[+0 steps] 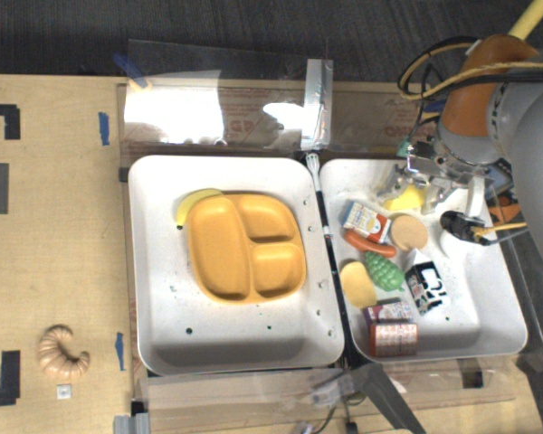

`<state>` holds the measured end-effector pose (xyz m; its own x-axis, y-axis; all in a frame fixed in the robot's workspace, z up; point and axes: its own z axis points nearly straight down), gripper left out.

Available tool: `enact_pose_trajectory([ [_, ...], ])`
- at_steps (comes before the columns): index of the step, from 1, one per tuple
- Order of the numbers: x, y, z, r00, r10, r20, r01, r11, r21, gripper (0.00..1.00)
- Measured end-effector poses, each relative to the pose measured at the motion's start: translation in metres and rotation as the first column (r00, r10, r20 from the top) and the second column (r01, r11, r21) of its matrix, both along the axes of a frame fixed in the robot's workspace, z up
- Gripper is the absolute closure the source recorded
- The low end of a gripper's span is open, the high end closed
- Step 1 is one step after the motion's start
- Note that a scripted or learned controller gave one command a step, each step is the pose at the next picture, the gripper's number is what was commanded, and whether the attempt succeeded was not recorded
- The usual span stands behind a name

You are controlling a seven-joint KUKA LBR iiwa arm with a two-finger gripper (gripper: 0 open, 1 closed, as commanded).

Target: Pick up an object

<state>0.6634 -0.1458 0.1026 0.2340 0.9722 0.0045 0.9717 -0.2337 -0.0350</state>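
From my seat, the arm (pixel 516 125) reaches in at the right, over the far corner of the right bin (pixel 493 306). The left bin (pixel 154 242) bears a tray (pixel 244 242), with something yellow poking out from under its far edge.

The likely picks all lie in the right bin, crowded toward its left wall: a can (pixel 394 337) at the near edge, a lemon (pixel 358 283), a green piece (pixel 383 271), a tan disc (pixel 409 233) and a carton (pixel 363 217). The gripper (pixel 423 177) hangs at the far side, just above a small yellow piece (pixel 405 201), which I take as the target.

To do this well I'd come straight down, centred on that piece and clear of the carton and disc just beside it. I'd squeeze only once low enough to straddle it.

I cannot tell whether the gripper is spread or pressed together; its metal is a glare-lit tangle from here. The yellow piece is half hidden beneath it, so I can't make out its shape or whether it is touched.
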Motion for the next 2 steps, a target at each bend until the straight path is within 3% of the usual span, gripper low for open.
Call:
enact_pose_trajectory([
  [1,0.005,0.076,0.085,0.935,-0.351,0.038,0.352,0.936,-0.01,1.0],
  [2,0.003,0.204,0.082,0.956,-0.291,0.031,0.291,0.957,-0.009,1.0],
])
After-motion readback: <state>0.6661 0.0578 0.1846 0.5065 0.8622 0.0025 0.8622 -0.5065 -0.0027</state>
